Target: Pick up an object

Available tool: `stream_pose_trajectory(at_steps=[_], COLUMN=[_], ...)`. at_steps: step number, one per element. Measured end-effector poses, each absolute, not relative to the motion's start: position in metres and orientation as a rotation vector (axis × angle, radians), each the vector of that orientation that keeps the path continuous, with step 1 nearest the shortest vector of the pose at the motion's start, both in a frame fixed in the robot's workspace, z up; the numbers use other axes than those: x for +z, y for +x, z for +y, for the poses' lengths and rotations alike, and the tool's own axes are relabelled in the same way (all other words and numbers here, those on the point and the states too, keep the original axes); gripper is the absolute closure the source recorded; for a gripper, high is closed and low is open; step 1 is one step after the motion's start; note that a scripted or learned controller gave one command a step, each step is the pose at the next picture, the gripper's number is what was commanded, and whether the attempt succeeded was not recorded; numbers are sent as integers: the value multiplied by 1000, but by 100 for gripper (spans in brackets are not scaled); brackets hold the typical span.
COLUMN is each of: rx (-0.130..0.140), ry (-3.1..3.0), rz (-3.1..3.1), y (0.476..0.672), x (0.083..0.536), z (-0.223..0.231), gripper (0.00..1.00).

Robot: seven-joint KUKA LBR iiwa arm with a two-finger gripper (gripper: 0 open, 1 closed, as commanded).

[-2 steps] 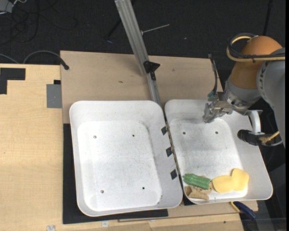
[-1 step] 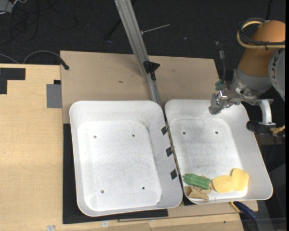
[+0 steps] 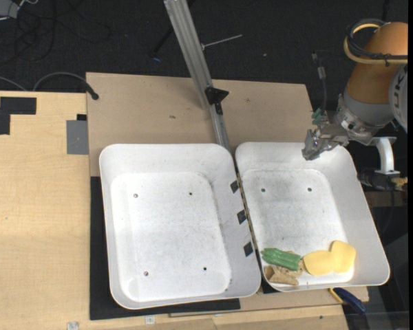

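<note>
While I watch from the overhead camera, nearest to me lies the front edge of the right bin, my landmark throughout. Along that bin's front wall sits a cluster of objects: a green piece toward the front-left corner, a small tan piece just in front of it and touching, a yellow piece just to its right, and a second yellow piece touching that one, farther right. Left of the right bin, edge to edge with it, stands the left bin. Three small black clips mark the seam between the two. Both bins rest on the brown surface. At the right bin's far-right corner hangs the gripper, above the rim and well apart from the cluster at the front. I cannot tell how its jaws stand, and I see nothing between them. Behind it rises the grey arm with its orange band. Beyond the right bin's far-left corner a slanted metal rail runs away over the surface.
</note>
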State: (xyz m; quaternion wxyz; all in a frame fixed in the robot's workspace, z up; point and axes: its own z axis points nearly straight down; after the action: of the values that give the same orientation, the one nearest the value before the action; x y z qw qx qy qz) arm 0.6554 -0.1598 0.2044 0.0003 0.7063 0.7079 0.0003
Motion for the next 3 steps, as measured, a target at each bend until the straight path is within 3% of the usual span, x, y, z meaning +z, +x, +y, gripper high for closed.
stream_pose_trajectory(at_steps=[2, 3], rx=[-3, -2], ry=[2222, 2222], rz=[2228, 2228], y=[631, 628], x=[201, 204], z=[-69, -25], gripper=[100, 100])
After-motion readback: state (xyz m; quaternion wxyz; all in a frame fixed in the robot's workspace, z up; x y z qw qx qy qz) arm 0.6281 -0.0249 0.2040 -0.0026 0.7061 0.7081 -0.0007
